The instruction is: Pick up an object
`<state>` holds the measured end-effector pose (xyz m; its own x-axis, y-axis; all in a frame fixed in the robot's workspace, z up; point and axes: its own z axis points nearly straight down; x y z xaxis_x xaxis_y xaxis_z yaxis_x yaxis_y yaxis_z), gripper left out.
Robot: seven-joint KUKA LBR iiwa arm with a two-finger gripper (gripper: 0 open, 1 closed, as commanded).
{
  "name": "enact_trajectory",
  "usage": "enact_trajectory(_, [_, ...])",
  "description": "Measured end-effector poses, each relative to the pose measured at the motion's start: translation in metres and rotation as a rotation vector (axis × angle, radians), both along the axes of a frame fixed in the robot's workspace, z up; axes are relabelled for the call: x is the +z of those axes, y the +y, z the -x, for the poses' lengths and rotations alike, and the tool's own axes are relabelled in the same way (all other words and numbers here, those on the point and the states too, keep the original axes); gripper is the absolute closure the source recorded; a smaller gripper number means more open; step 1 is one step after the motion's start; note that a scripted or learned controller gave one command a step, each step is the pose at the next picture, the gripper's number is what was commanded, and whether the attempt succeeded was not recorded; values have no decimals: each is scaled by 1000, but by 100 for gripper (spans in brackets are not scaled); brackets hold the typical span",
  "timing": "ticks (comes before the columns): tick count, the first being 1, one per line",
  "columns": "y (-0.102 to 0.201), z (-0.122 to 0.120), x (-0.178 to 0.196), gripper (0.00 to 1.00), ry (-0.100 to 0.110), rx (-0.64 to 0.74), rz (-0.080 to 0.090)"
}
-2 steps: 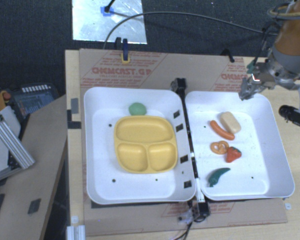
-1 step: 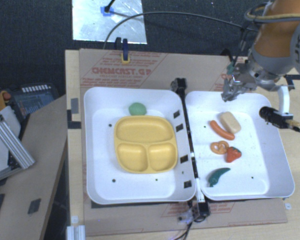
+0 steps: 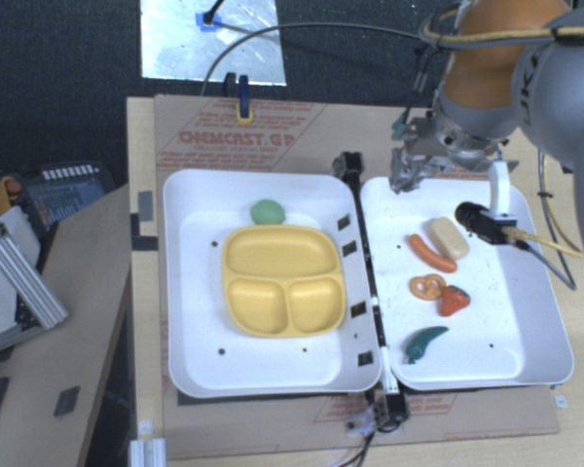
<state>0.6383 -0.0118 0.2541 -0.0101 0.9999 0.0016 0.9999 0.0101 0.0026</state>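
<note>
White bins are seen side by side. In the right bin [image 3: 526,358], a sausage [image 3: 432,253], bread roll [image 3: 447,237], pretzel [image 3: 428,287], strawberry [image 3: 455,302] and green pepper [image 3: 423,341] lie near centre. At 12 o'clock, the gripper [image 3: 409,177] hangs; its opening cannot be told. Nothing is seen held.

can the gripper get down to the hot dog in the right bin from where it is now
Probably yes. The gripper hangs over the right bin's back left corner, and the hot dog lies uncovered nearby, with the bread roll close beside it.
</note>
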Motion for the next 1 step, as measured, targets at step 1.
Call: enact_trajectory(1, [63,1,-10,100,1,0,-1])
